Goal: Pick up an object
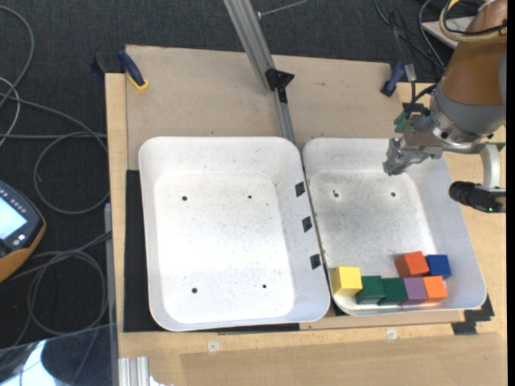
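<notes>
Blocks clustered along the near edge of the right bin (451,240), as we see them.
We read their row running left to right: yellow block (348,279), green blocks (382,289), purple block (415,289), orange blocks (422,273), blue block (438,264); gripper (396,161) hovers well apart; we cannot tell its grip.

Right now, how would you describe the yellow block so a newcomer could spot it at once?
Look at the right-hand bin and follow its near edge, where a cluster of small coloured blocks sits. The yellow block is at the left end of that cluster, next to a green block. It is the only yellow one there.
</notes>
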